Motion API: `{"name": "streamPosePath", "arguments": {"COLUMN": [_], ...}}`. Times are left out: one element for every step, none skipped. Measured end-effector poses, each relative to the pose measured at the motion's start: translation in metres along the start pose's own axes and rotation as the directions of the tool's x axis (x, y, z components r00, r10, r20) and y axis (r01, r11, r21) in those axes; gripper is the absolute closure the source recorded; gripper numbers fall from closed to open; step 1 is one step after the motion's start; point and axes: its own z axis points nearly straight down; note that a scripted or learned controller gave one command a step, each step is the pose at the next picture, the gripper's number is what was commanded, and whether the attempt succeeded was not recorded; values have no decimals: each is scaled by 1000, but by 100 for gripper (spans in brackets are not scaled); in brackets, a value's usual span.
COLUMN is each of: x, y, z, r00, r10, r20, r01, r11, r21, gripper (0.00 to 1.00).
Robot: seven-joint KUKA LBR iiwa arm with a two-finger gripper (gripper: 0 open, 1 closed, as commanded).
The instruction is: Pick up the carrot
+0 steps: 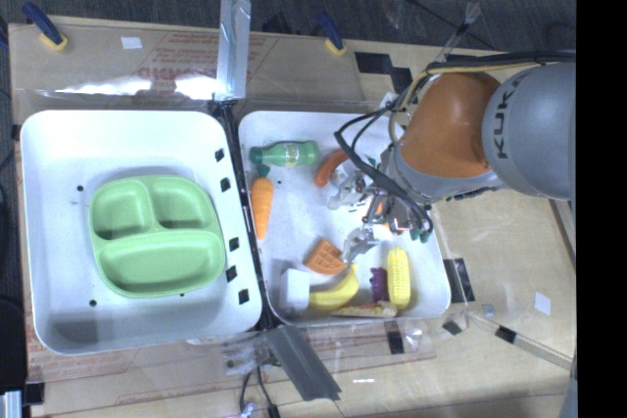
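The carrot (262,208) is a long orange piece lying lengthwise against the left wall of the right bin (294,127), just below a green bottle (284,154). My gripper (353,216) hangs over the middle of the same bin, to the right of the carrot and well apart from it. Its fingers (344,190) stand open, with bare white bin floor between them. The arm's orange band (446,127) and cables cover the bin's right side.
A short orange-red piece (330,167) lies just above the gripper. Along the bin's front lie an orange wedge (325,258), a banana (336,292), a white block (297,287), a purple item (378,281) and a corn cob (398,274). The left bin (59,142) holds a green divided plate (155,235).
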Motion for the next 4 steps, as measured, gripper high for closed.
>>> {"name": "streamPosePath", "arguments": {"x": [-41, -5, -66, -35], "y": [80, 8, 85, 68], "z": [4, 5, 6, 6], "r00": [981, 987, 943, 767], "r10": [195, 161, 334, 641], "r20": [15, 14, 4, 7], "r01": [-195, -161, -334, -641], "r11": [981, 987, 943, 767], "r21": [-2, 0, 5, -7], "gripper": [0, 0, 0, 0]}}
